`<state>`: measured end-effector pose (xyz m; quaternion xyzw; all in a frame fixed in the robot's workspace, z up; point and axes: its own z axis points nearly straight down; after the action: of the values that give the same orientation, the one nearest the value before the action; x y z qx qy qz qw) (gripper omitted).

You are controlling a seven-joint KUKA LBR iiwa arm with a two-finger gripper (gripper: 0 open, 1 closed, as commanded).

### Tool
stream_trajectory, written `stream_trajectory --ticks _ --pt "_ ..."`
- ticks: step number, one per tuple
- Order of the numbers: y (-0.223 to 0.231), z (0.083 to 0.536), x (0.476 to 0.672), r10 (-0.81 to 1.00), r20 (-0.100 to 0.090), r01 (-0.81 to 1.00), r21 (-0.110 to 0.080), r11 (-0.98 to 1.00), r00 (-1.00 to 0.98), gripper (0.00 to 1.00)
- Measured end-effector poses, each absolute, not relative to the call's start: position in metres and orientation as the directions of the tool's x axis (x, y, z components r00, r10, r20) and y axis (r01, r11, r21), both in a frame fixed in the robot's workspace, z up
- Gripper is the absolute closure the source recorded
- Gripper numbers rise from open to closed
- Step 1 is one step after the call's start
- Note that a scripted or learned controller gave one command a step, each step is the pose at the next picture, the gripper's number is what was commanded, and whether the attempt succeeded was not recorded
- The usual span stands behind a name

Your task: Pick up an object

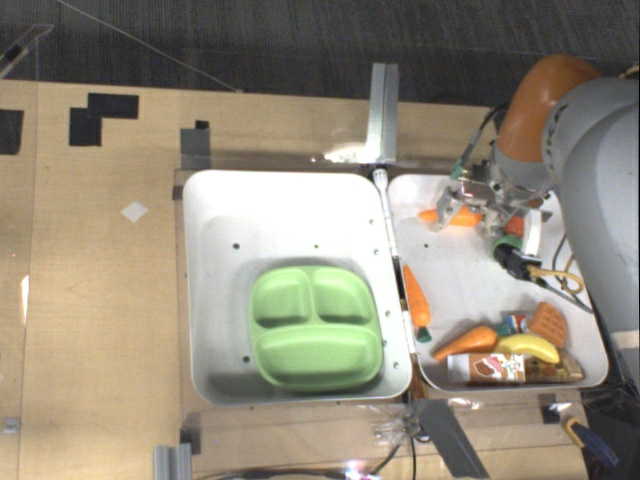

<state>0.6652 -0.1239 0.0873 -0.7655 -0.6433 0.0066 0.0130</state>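
**Gripper low in right bin, over small orange piece**

No readable writing; the brown bottle w/ red-white label point(505, 368) is too blurred. The grey two-finger gripper point(478, 208) sits at the right white bin's point(455, 268) far side, over a small orange toy piece point(450, 218); jaw state can't be told. Orange carrot point(416, 300) lies along the divider. Yellow banana point(530, 347), waffle point(549, 323) and second carrot point(467, 342) crowd the near corner. Green divided plastic plate point(316, 326) sits in left bin point(220, 268).
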Motion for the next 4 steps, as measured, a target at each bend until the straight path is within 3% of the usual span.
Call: stream_trajectory --ticks 1,2,3,4 --pt "-0.122 0.099 0.666 0.987 0.006 0.986 -0.027 -0.162 0.162 1.00" --pt "-0.121 0.100 0.668 0.987 0.007 0.987 -0.021 -0.160 0.161 0.00" --pt "-0.181 0.090 0.608 0.981 -0.001 0.981 0.012 -0.192 0.192 0.00" --pt "-0.187 0.154 0.609 0.890 0.001 0.890 0.005 -0.455 0.455 0.00"
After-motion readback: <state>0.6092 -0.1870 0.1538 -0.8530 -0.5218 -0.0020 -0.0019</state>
